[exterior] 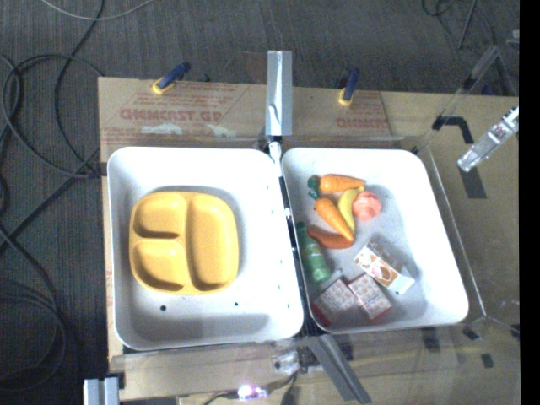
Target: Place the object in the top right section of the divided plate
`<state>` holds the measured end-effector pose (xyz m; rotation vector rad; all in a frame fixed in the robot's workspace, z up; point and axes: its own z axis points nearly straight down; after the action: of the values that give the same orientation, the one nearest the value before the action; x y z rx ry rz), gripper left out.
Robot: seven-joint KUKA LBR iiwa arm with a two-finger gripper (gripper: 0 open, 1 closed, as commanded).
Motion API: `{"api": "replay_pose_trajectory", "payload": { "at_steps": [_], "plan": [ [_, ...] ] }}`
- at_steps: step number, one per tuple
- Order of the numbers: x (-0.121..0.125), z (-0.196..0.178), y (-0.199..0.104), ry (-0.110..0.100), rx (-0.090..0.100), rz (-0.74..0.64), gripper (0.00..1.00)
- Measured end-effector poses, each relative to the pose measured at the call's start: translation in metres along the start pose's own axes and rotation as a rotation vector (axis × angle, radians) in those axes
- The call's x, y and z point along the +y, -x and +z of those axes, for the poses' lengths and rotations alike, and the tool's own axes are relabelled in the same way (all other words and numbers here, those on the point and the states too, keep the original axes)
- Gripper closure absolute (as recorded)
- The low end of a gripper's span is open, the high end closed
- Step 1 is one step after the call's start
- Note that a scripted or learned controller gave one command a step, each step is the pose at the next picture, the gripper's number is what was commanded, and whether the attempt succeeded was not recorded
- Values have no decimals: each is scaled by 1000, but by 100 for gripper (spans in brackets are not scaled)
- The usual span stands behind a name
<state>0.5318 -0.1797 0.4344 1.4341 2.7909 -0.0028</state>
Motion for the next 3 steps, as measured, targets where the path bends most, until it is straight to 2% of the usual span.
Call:
{"api": "replay_pose_trajectory", "payload": {
  "at_steps": [1,2,3],
  "plan": [
    [0,0,0,0,0,0,0],
    [17,15,8,-1,1,-41,0],
    [-41,234,-18,-1,5,-95,0]
  ]
}}
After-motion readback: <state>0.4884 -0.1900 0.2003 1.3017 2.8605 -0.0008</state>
